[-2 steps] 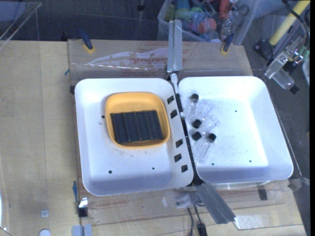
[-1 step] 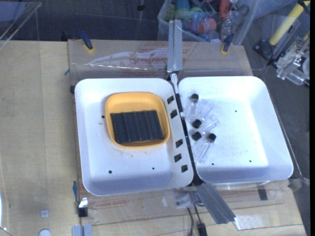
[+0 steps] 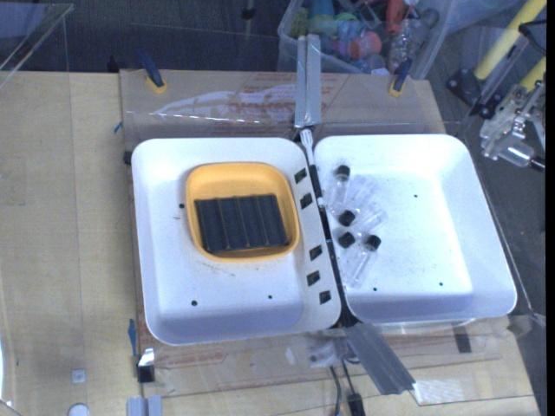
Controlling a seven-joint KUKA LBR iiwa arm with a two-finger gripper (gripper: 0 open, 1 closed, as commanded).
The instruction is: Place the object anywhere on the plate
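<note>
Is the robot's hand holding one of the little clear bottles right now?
No, nothing is held. The small clear bottles lie loose in the right bin, and the yellow plate sits in the left bin.

The pale wooden bench [image 3: 61,232] carries two shallow white plastic bins side by side, touching: the left bin [image 3: 160,306] and the right bin [image 3: 451,232]. A clear plastic sheet [image 3: 225,102] lies on its far side.
</note>
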